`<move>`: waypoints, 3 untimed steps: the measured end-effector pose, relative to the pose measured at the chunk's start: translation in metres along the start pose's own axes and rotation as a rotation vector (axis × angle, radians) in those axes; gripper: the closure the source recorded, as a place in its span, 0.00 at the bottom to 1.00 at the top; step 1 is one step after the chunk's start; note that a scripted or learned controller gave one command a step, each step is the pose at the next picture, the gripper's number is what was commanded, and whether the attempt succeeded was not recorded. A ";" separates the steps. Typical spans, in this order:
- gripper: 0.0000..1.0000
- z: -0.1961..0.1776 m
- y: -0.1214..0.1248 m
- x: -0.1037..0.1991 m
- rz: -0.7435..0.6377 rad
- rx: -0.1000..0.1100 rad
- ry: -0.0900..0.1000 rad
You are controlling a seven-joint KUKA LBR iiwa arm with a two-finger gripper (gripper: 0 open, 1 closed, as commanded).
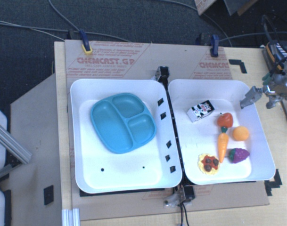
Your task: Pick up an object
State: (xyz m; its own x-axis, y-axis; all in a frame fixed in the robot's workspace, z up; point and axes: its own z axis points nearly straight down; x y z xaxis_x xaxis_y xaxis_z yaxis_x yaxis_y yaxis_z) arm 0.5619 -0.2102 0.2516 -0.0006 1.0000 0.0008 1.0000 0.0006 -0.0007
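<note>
Fingers [250, 98] of grey two-finger gripper [261, 98] spread apart, holding nothing, beside right shallow white plastic bin [261, 140] rim.

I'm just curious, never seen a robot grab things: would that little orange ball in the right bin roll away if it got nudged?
Probably. The orange ball looks round and smooth, so a nudge would likely send it rolling. The toy carrot and toy grapes lie close by and might stop it.

Tomato [225, 120], orange [241, 133], carrot [222, 146], grapes [238, 155] clustered in right bin [256, 173].
</note>
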 end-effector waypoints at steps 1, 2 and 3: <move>0.00 0.047 0.000 -0.009 0.001 0.005 0.001; 0.00 0.110 -0.003 -0.008 0.001 0.005 0.002; 0.00 0.162 -0.003 -0.004 -0.002 0.004 0.007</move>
State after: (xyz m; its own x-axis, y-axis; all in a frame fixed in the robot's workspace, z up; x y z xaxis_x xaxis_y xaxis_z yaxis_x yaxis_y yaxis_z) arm 0.5590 -0.2145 0.0895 -0.0024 1.0000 0.0083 1.0000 0.0025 -0.0049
